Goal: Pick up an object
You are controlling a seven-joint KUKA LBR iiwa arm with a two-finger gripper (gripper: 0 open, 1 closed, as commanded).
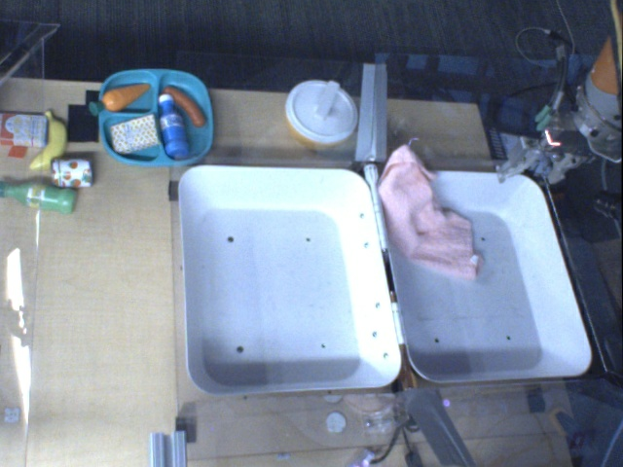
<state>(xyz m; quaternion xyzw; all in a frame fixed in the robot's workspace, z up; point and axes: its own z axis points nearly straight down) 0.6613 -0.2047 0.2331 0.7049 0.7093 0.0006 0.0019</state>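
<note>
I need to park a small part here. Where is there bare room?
The left bin floor is bare wall to wall. In the right bin, the near half, below the pink cloth, is free. The far-left bench around the blue tray is crowded.

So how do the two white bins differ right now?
The right bin holds a crumpled pink cloth draped against its left wall; the left bin shows bare floor. The left bin looks wider than the right bin. Both are shallow, white, round-cornered, side by side.
</note>
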